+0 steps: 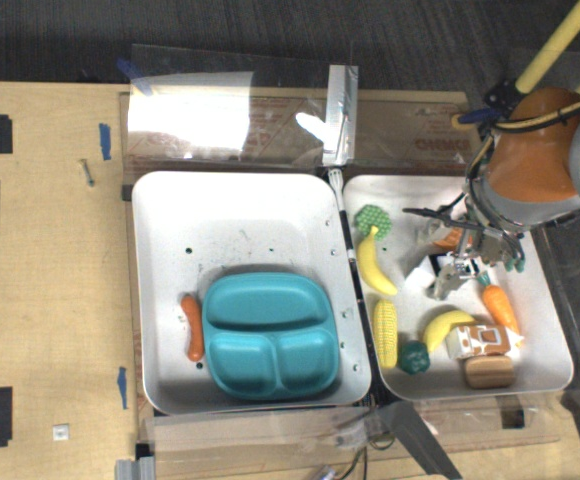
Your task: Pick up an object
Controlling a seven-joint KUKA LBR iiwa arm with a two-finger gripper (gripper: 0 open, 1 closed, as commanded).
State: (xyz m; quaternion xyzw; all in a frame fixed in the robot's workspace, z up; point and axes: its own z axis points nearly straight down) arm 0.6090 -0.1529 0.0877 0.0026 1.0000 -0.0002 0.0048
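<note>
My gripper (457,271) hangs low in the right bin (555,368), over bare floor near the bin's middle. A yellow banana (375,265) lies to its left with a green leafy toy (372,218) at the banana's top end. An orange carrot (500,306) lies just to the gripper's right. In front of it sit a second banana (446,326), a white carton (482,341) and a brown bread piece (488,371). A corn cob (384,333) and a dark green toy (414,360) lie at the front left. I see nothing held in the gripper.
The left bin (170,218) holds a teal divided tray (268,333) and an orange-red sausage (195,326) beside it. A raised wall divides the two bins. The grey arm with its orange band (530,168) leans in over the right bin's back right corner.
</note>
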